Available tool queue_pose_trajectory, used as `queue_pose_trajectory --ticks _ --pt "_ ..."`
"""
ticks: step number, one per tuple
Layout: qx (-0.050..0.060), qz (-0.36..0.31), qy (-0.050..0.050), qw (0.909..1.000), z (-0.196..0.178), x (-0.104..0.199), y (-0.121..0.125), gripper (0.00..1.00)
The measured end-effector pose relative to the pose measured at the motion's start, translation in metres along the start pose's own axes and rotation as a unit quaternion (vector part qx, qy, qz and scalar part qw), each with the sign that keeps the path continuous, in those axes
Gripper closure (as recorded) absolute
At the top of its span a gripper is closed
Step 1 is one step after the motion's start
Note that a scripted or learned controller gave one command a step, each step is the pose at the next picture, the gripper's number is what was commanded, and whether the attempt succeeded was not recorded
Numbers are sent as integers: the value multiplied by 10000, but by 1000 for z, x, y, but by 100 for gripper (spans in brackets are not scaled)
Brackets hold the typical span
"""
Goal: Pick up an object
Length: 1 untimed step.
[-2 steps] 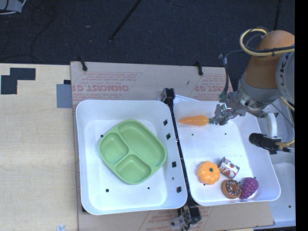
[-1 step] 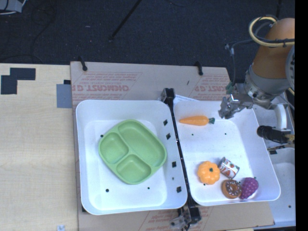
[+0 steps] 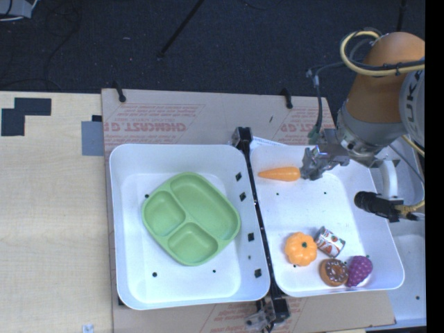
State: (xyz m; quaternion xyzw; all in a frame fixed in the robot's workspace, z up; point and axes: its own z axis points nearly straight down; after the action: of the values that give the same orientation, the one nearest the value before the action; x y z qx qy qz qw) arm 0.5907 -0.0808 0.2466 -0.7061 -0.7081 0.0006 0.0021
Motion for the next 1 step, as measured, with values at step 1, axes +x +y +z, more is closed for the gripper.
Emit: queue_pose_trajectory --ticks 1 --pt "5 -3 1 10000 -4 42 -23 100"
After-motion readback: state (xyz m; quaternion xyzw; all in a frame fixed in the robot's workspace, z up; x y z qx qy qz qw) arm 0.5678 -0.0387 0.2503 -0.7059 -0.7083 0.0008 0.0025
